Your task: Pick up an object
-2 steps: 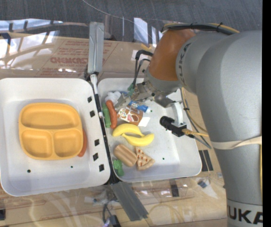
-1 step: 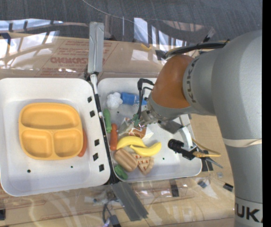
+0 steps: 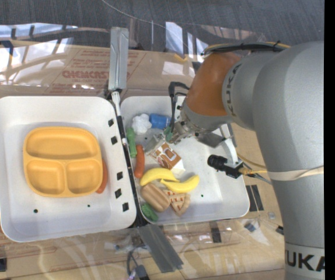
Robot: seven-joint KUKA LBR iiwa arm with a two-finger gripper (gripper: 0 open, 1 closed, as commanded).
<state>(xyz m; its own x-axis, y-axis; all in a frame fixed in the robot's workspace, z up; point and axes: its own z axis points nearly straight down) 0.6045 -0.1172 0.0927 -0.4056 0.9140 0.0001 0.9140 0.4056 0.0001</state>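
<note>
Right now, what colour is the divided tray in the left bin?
Yellow-orange, plain with no pattern. The divided tray shows best in the camera view, lying in the left bin.

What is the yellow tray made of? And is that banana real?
The tray looks like moulded plastic: one even yellow colour, smooth rounded compartments, a soft sheen. The banana looks like a plastic toy, uniformly bright with no brown spots, though the picture can't settle it.
</note>
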